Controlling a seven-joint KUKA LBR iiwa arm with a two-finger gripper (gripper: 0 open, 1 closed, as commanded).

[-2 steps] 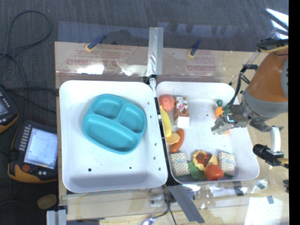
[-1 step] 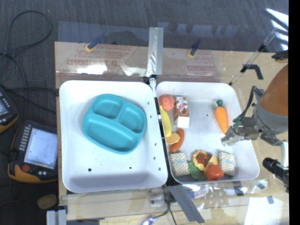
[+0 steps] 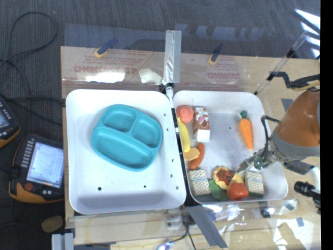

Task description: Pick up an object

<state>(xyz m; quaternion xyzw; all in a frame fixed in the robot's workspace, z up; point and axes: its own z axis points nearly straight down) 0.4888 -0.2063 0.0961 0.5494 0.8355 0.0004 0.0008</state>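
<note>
Down in the right bin (image 3: 229,99), lots of toy food sits in a heap. The claw (image 3: 256,163) hangs low near the front right corner, just above a little tan block (image 3: 254,182) with a pattern on it. Next to that block are a red tomato (image 3: 237,191) and a yellow and red piece (image 3: 222,175). The block looks like the thing to grab. It is probably light and hard plastic, a bit smooth, so it could slip. Squeezing its two flat sides seems best. The tomato sits right against it, which may get in the way.

I cannot tell how the claw is set, because it is small and blurry. Nothing looks caught in it. A carrot (image 3: 245,132) lies alone further back. The left bin (image 3: 83,191) holds a blue tray (image 3: 127,136).
</note>
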